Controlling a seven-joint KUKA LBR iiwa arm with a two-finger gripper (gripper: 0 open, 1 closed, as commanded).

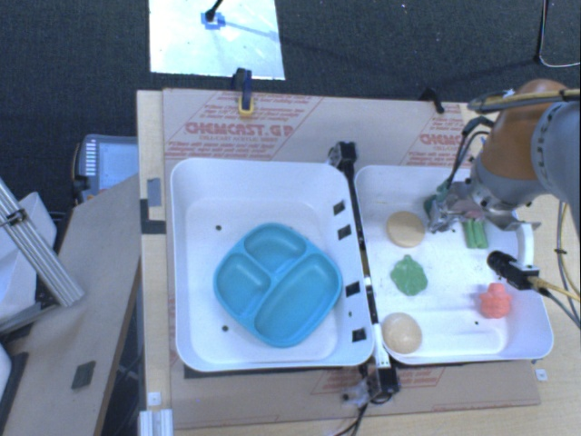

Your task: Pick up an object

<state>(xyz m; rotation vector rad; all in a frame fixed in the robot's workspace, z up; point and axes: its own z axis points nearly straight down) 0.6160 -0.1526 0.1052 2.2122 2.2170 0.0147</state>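
Nearest my camera, a tan ball (401, 331) sits in the right bin (526, 339); farther back my gripper (442, 214) hovers between a tan disc (406, 228) and green stick (476, 233), grip state unclear.

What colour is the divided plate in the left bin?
Light blue. The divided plate shows clearly in the camera view.

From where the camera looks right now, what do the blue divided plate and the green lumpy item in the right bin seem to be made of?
The blue divided plate looks like moulded plastic: uniform colour, smooth compartments, soft sheen. The green lumpy item appears to be matte plastic or rubber toy food, judging by its flat, even colour; too small to say which.
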